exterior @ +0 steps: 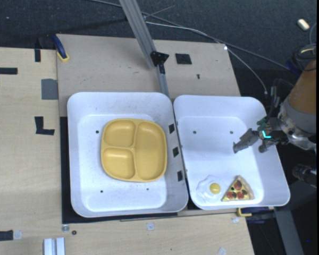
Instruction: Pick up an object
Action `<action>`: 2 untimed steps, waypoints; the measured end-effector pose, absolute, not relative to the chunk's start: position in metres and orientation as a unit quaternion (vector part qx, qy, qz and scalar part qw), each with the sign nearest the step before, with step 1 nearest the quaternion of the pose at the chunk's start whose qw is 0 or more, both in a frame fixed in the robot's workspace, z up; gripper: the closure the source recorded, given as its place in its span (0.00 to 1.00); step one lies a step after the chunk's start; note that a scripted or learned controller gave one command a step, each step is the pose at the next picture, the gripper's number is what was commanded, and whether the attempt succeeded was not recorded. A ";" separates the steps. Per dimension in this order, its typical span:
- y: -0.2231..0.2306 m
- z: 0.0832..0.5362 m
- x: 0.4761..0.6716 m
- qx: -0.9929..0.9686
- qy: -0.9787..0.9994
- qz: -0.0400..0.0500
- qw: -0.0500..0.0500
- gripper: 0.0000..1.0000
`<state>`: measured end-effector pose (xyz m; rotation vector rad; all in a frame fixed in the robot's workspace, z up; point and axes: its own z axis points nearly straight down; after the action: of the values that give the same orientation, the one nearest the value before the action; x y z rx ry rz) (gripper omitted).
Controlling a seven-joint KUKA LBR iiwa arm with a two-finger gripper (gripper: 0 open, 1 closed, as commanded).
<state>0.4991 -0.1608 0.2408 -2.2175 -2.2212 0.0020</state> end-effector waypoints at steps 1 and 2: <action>-0.161 0.241 0.499 -0.706 -0.708 0.000 0.001 0.00; -0.159 0.177 0.502 -0.707 -0.707 0.002 0.003 0.00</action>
<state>0.5019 -0.1592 0.1774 -2.2174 -2.2178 0.0060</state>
